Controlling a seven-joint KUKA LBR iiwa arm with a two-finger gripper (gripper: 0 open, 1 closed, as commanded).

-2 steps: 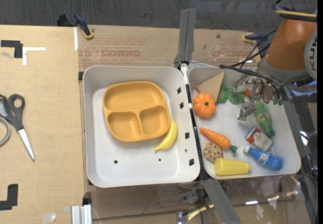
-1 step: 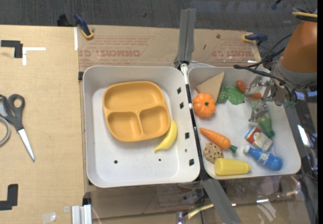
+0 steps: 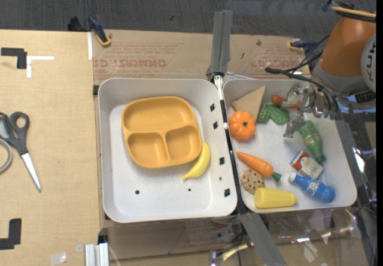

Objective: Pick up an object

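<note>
the pincer (image 3: 294, 127), its opening not discernible, is lowered beside the green bottle (image 3: 312, 141) near the right bin's (image 3: 347, 157) far edge; the bottle could be nudged aside.

The gripper (image 3: 295, 122) hangs over the upper part of the right bin (image 3: 346, 152). Just beside it, toward the view's right, lies a bottle (image 3: 312, 141); just to its left lies a leafy toy (image 3: 274, 114), with a wedge (image 3: 251, 102) and a pumpkin (image 3: 242, 124) farther left. Below the gripper lie a carton (image 3: 307, 166), a second bottle (image 3: 315, 189), a carrot (image 3: 256, 163), a cookie (image 3: 252, 181) and a capsule-shaped piece (image 3: 275, 198). Well to its left, the left bin (image 3: 111, 157) holds a divided plate (image 3: 160, 131), with a banana (image 3: 199, 162) touching the plate's lower right edge.
</note>
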